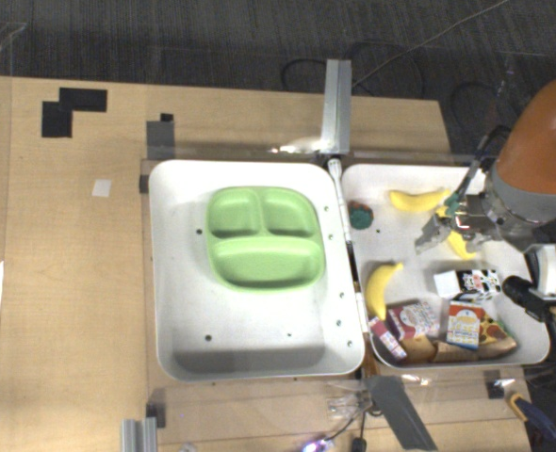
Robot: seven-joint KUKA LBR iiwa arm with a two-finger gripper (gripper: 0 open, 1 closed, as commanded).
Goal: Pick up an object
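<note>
Jaws (445, 228) hang over the right bin (542, 347) between two bananas (417, 199); cannot tell their state

The pale wooden worktop (61, 281) carries two shallow white bins. The left bin (179, 337) and right bin (532, 342) sit touching, side by side.

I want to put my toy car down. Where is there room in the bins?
Left bin: bare floor all around the green tray, widest along the near edge. Right bin: crowded with bananas, packets and the gripper.
</note>
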